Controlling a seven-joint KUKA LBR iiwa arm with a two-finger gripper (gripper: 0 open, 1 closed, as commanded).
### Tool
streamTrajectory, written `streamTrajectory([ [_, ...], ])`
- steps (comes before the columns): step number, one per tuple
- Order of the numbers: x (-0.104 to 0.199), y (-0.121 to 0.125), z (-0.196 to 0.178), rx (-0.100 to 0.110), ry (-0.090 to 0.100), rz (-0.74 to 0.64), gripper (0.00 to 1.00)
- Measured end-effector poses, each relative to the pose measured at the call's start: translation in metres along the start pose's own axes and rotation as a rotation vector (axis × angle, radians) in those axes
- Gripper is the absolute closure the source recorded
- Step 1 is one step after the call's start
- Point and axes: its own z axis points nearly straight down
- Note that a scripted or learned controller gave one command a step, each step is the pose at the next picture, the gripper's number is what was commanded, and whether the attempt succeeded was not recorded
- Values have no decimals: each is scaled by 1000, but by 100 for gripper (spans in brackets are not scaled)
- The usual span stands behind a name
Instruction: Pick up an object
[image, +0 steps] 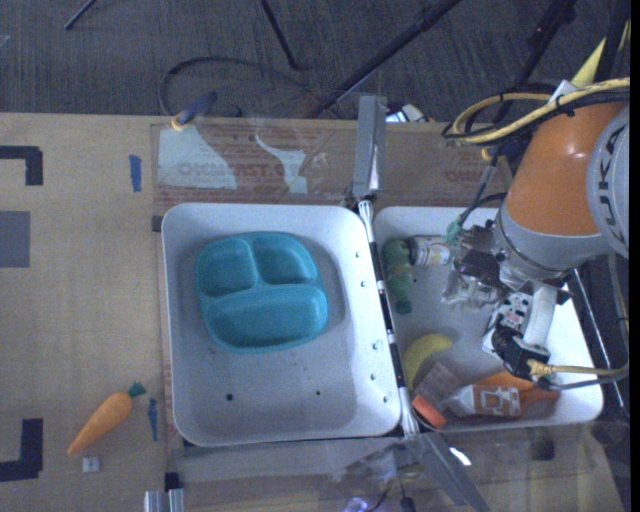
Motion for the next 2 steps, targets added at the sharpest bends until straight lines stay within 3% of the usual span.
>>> streamTrajectory([
  [1,-6,60,0,-1,0,-93,100],
  [2,27,103,43,-1,0,170,100],
])
